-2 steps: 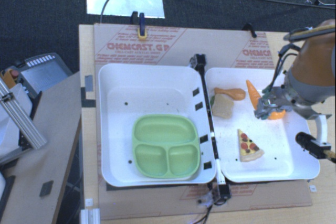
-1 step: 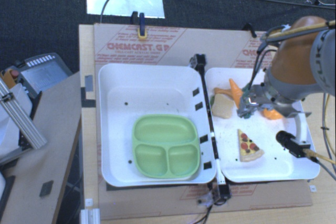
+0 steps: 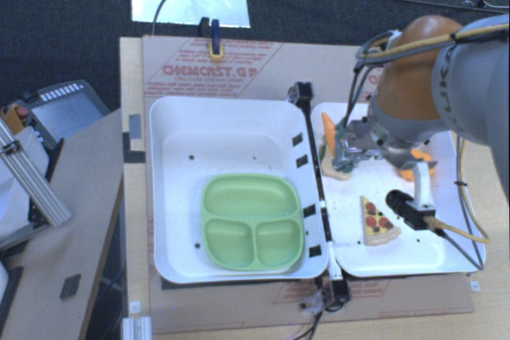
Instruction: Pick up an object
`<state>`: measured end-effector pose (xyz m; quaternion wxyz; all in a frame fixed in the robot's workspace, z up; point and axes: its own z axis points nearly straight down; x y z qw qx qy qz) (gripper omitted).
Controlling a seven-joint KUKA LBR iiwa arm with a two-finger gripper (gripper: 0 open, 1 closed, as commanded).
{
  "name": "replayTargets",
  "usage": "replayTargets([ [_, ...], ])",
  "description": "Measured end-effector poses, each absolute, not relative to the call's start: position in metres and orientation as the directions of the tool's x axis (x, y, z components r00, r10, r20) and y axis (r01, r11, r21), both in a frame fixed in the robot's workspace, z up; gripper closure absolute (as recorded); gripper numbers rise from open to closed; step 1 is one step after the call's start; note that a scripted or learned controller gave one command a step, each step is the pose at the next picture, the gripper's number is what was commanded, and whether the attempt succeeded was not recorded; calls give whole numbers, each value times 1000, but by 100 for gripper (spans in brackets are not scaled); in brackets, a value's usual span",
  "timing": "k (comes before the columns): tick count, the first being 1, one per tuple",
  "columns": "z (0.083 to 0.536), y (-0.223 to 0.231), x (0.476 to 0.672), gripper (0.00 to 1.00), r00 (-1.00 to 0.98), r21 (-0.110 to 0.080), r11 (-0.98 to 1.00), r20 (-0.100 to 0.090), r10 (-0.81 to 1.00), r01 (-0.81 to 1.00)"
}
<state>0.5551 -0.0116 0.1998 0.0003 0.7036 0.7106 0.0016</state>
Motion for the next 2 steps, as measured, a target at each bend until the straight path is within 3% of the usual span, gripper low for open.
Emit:
replayTargets([
  [2, 228, 94, 585, 100, -10, 3, 10, 3, 1000, 1000],
])
